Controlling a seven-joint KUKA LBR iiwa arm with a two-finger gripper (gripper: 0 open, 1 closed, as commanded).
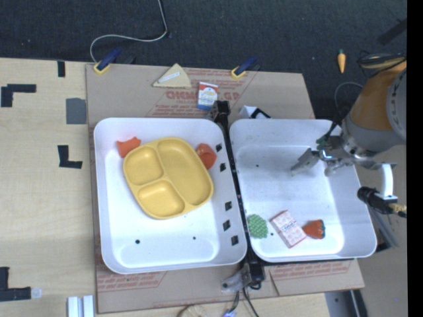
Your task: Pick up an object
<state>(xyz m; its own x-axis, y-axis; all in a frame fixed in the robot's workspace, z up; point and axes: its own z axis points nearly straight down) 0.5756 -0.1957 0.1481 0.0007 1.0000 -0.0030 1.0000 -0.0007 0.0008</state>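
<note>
Hovering over the right bin point(344, 177), your gripper point(317, 160) shows jaws spread and empty; steer toward the bin's near edge, centring over the small carton point(287, 228) before descending straight.

Lighting even and bright from overhead; my two white bins point(106, 197) near blown out, mild glare; soft short shadows under the yellow tray point(168, 177); overall frame slightly soft, low-res; dark floor point(264, 18) up top underexposed.
</note>
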